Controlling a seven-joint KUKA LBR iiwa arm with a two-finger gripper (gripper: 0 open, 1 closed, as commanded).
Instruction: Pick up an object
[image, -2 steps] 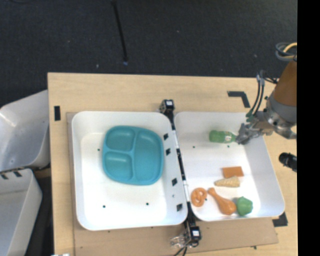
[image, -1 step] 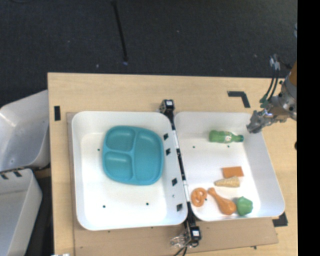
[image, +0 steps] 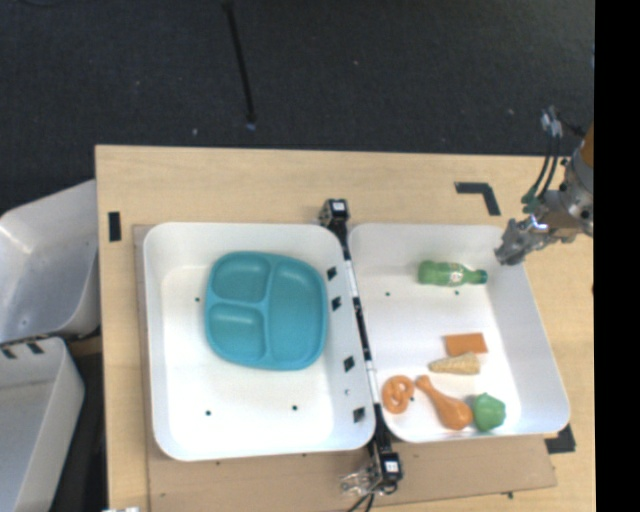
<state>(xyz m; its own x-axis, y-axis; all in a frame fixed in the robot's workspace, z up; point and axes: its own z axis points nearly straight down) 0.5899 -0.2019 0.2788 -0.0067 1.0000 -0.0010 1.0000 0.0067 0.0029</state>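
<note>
A wooden worktop (image: 120, 180) carries two shallow white bins side by side. The left bin (image: 175, 400) holds a teal divided plate (image: 266, 309) with three compartments, lying flat a little above the bin's middle.

The right bin (image: 400, 330) is the landmark for everything else. Near its far edge lies a green bottle (image: 449, 273) on its side, cap pointing toward the bin's right wall. Toward the near right part of the bin sits an orange block (image: 465, 344), and just beside it on the near side lies a pale beige piece (image: 455, 366). Along the near edge of the bin there is an orange pretzel (image: 397, 393) toward the left wall, then an orange drumstick (image: 444, 402) lying at a slant, its thick end touching or almost touching a green round toy (image: 488, 412) nearest the bin's near right corner.

The end effector (image: 513, 246) hangs at the far right corner of the right bin, over its rim, well apart from the bottle and from the cluster along the near edge. Whether it is apart or together cannot be told here; nothing is seen clamped in it.
</note>
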